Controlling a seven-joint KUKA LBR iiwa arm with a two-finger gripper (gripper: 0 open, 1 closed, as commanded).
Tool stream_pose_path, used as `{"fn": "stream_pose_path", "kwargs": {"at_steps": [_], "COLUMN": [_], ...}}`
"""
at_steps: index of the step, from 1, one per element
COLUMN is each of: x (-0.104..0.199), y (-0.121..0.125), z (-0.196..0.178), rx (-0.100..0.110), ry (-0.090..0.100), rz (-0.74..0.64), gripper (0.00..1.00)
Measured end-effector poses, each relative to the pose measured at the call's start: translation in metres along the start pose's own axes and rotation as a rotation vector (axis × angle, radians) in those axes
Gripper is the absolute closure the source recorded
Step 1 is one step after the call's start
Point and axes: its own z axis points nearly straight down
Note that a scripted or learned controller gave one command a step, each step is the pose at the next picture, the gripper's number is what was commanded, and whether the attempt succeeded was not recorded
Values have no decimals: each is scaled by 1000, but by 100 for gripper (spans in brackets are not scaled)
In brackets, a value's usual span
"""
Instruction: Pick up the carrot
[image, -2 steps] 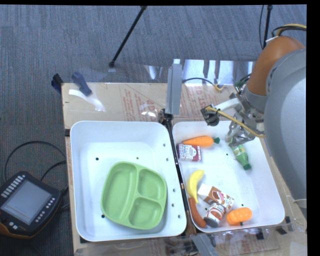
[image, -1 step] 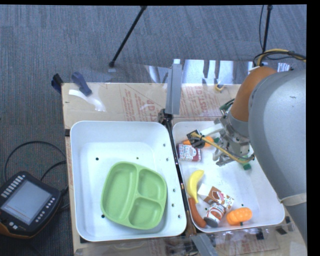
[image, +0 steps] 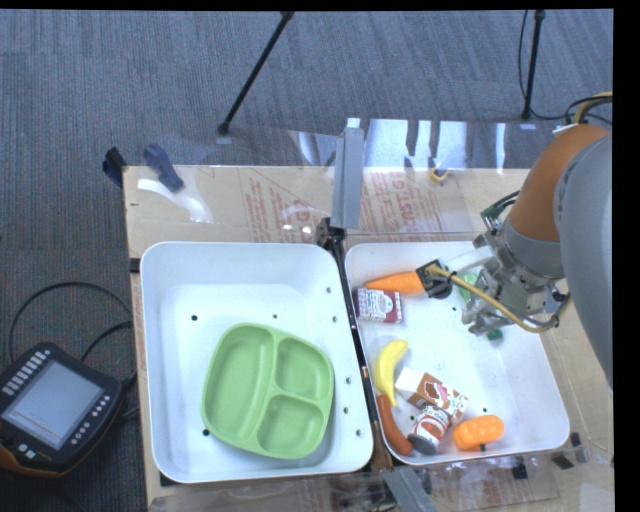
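The carrot is orange and lies on its side at the back left of the right bin, its thin end pointing left. My gripper hangs over the right part of the same bin, to the right of the carrot and a little nearer the front, apart from it. Nothing is visibly held at its tip.
The right bin also holds a small red and white carton, a banana, a red sausage-like piece, a brown and white box, a small can and an orange lump. A green divided plate lies in the left bin.
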Motion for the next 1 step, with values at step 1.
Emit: {"fn": "stream_pose_path", "kwargs": {"at_steps": [1], "x": [44], "y": [39], "z": [-17], "rx": [0], "ry": [0], "rz": [-3], "gripper": [100]}}
